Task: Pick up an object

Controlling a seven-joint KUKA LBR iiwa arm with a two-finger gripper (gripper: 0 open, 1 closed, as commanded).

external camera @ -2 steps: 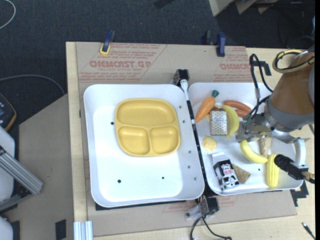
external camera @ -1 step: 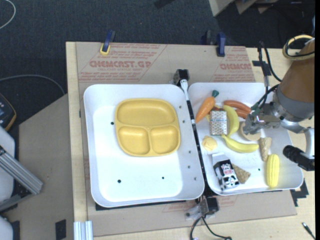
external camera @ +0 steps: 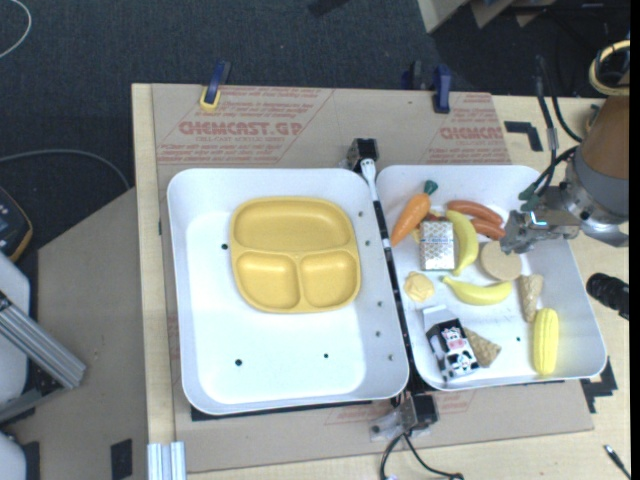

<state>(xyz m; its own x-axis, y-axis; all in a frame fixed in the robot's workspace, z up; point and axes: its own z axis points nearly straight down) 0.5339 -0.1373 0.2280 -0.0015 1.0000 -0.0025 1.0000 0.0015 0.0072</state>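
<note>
- your gripper (external camera: 527, 230) hangs over the back right part of the right bin (external camera: 590, 313), and you cannot tell from this slanting view how its jaws stand.
- just below and left of it lies a pale round slice (external camera: 497, 263); the red sausage (external camera: 478, 215) runs off to its left, ending close by the gripper.
- beside the sausage, the carrot (external camera: 410, 217) leans toward the bin divider, green top pointing away from you.
- the banana (external camera: 474, 284) curves through the middle of the bin, a silver packet (external camera: 437, 244) touching its upper end on the left.
- nearer the front you see a corn cob (external camera: 545, 340) upright along the right wall, a small black-and-white carton (external camera: 452, 346), a tan wedge (external camera: 484, 347) beside it and a pale yellow lump (external camera: 418, 288).
- the left bin (external camera: 200, 348) holds a yellow divided tray (external camera: 294, 252) with three compartments, set toward the back.
- both bins rest on a brown printed board (external camera: 160, 148), clamped at its far edge, above dark carpet (external camera: 120, 28).
- the grey arm (external camera: 605, 183) enters from your right, wrist bent down toward the bin.
</note>
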